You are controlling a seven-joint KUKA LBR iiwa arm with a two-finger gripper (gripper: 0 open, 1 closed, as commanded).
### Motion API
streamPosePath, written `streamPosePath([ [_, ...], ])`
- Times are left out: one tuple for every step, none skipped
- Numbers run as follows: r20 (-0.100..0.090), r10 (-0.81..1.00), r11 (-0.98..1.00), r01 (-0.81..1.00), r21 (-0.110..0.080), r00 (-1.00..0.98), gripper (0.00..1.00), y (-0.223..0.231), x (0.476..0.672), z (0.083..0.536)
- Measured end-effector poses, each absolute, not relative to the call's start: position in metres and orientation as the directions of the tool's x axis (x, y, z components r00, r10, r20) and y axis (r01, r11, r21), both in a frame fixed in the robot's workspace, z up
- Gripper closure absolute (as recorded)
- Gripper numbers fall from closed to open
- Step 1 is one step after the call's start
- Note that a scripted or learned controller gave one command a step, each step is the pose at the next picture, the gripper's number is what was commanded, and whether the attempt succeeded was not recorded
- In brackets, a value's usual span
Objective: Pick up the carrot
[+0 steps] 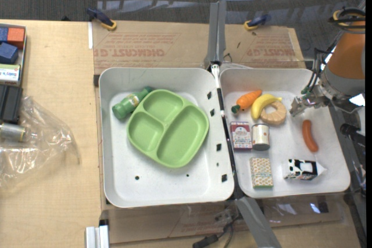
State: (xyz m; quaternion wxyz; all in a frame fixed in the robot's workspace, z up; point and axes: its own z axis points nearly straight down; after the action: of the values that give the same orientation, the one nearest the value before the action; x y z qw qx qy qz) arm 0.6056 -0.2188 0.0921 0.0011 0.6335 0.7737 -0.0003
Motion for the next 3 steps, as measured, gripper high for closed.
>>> streamPosePath([
  [-0.005,0.87,0.493,0.87,0.003,-0.493,1.0,-0.2212,0.6602,0.0934],
  [-0.003,0.753,0.659,0.753,0.002,-0.659,1.0,-0.2215,0.6599,0.0931],
  [-0.003,0.637,0.771,0.637,0.0,-0.771,1.0,-0.2205,0.6577,0.0923],
])
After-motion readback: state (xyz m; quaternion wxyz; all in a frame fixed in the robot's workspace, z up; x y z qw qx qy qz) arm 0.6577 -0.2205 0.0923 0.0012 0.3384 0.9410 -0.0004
